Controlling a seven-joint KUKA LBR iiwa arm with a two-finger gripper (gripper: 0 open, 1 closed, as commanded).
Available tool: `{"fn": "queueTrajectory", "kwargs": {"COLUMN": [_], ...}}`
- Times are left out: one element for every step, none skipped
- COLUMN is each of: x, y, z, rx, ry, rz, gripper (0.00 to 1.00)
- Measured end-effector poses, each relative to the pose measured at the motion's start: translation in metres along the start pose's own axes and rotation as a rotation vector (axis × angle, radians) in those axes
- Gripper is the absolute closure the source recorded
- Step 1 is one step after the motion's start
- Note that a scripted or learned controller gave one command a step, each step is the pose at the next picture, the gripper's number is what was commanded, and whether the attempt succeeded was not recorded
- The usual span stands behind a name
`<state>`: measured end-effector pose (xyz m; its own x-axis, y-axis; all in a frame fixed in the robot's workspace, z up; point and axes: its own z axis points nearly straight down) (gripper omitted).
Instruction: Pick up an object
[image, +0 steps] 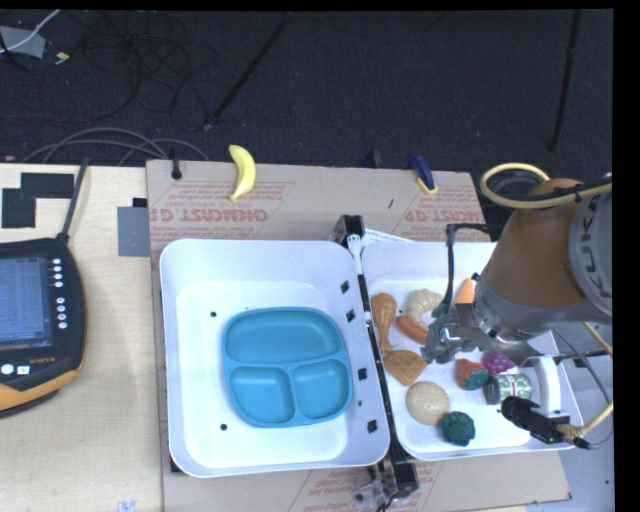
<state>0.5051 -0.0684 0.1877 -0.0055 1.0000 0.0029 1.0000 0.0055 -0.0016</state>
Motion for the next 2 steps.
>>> {"fn": "queueTrajectory", "kwargs": {"x": [0.033, 0.052], "y": [-0.029, -0.028], "z": [-0.145, -0.083], "rx": [-0.014, 0.007], "ry": [-0.001, -0.002], "rz": [0.0, 0.004], "gripper": [1.0, 1.0]}}
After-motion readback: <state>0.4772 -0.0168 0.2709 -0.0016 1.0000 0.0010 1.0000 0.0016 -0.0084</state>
